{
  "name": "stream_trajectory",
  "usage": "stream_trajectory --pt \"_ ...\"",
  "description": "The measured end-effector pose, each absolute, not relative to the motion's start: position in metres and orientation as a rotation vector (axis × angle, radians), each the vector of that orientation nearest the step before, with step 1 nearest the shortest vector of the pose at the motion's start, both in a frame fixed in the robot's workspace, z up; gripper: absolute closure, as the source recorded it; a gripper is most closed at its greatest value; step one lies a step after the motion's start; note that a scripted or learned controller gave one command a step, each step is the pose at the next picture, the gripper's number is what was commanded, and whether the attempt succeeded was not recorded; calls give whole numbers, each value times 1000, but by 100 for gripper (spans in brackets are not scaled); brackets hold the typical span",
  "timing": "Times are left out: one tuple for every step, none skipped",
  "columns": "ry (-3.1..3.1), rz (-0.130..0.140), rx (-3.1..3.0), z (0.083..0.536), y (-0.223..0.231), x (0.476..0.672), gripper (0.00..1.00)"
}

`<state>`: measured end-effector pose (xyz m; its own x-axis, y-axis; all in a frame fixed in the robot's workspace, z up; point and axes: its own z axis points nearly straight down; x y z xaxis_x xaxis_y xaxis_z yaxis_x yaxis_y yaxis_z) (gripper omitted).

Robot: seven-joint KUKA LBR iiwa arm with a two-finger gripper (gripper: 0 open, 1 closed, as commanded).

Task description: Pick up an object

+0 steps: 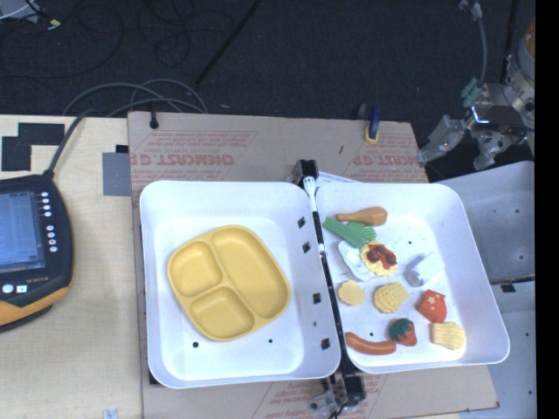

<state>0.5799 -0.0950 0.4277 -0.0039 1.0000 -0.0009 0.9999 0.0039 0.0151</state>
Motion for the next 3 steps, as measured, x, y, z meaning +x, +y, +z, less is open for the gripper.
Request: stream_trajectory --pt "2229 -5 2217 426 -95 581 100" --pt "2233 -10 2225 356 -43 540 100" --pt "2231 5 2212 411 32 531 100"
